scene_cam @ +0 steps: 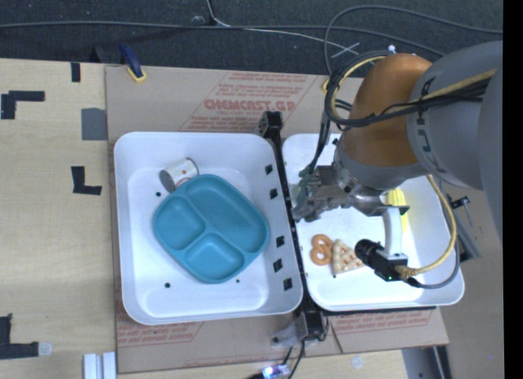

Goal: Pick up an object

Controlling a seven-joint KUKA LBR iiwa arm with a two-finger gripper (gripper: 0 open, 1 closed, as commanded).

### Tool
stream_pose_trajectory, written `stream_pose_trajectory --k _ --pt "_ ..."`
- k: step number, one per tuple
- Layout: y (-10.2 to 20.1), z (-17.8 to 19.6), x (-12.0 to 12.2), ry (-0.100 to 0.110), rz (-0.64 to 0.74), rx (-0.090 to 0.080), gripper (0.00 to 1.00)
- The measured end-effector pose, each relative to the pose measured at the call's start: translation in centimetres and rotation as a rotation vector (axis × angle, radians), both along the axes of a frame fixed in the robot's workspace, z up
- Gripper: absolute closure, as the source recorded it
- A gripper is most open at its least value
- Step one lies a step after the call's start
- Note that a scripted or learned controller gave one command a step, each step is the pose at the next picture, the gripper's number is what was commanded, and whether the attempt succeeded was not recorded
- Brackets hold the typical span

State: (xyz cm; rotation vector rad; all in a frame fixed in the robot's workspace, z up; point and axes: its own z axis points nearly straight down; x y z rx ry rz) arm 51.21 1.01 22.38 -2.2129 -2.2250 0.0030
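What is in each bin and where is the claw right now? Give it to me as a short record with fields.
left bin: blue divided plate; small cup lying on its side by the plate's upper-left corner
right bin: pretzel; pizza-slice toy right beside it
arm: reaching over the right bin
claw: near the right bin's left wall, just up-view of the pretzel
held: nothing seen in the claw
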Motion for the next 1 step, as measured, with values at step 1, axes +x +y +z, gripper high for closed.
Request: stream_pose_trajectory --k 1 --pt "6.05 0.35 -0.07 -0.002 0.003 0.0 1.0"
